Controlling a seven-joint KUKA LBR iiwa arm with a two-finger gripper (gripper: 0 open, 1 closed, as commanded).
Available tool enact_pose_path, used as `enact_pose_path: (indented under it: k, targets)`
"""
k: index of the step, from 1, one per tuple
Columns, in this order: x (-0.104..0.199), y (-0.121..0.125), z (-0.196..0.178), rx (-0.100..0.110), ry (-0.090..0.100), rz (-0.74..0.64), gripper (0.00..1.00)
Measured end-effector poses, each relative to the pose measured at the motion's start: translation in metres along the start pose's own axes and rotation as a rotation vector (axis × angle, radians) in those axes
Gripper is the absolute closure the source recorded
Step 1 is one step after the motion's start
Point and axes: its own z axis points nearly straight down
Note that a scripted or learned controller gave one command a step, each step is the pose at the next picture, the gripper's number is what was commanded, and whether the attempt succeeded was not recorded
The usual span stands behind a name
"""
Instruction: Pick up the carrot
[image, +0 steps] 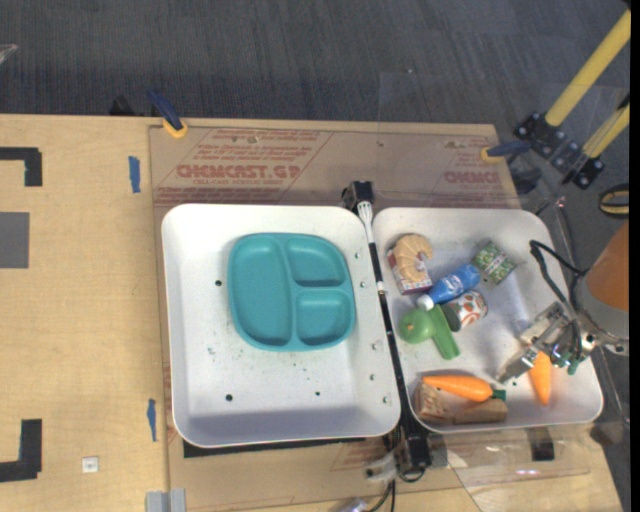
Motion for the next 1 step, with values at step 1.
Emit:
enact_pose_path:
  k: [1]
  targets:
    - [-0.0042,0.0007,-0.0129,-0.001,-0.013,-0.001,1.00]
